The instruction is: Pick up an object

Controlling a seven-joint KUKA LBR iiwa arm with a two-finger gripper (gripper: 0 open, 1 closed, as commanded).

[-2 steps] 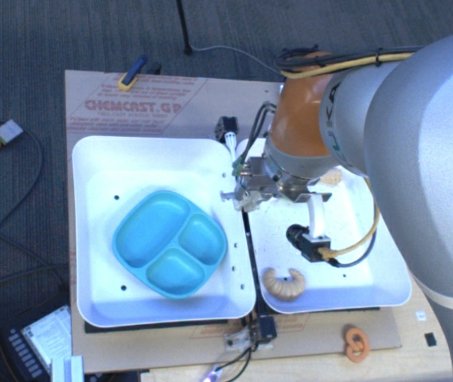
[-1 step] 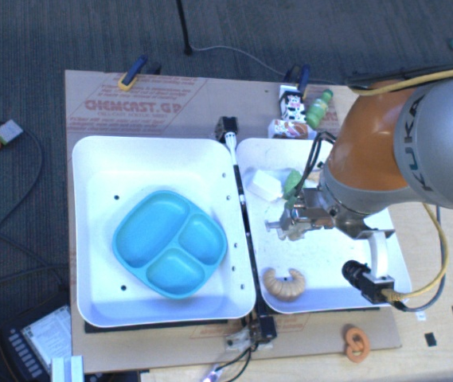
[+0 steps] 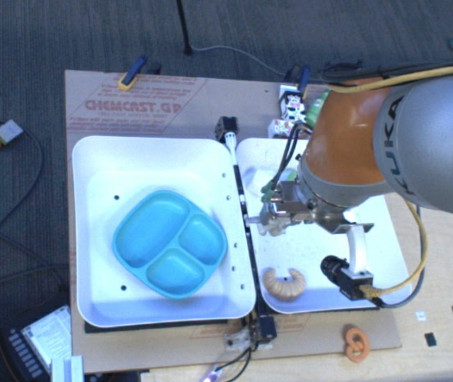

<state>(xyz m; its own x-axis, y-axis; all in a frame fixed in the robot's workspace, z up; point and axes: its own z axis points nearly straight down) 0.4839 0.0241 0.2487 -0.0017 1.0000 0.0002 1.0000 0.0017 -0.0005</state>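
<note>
Where the arm (image 3: pixel 369 150) overhangs, claw (image 3: pixel 278 217) above croissant (image 3: pixel 284 283).

A blue three-compartment plate (image 3: pixel 170 243) is seen lying flat in the left bin; a curled tan croissant-like piece (image 3: pixel 284 283) is seen in the right bin.

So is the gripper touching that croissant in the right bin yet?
Apart. The camera view shows bare white bin floor between the gripper and the croissant.
</note>
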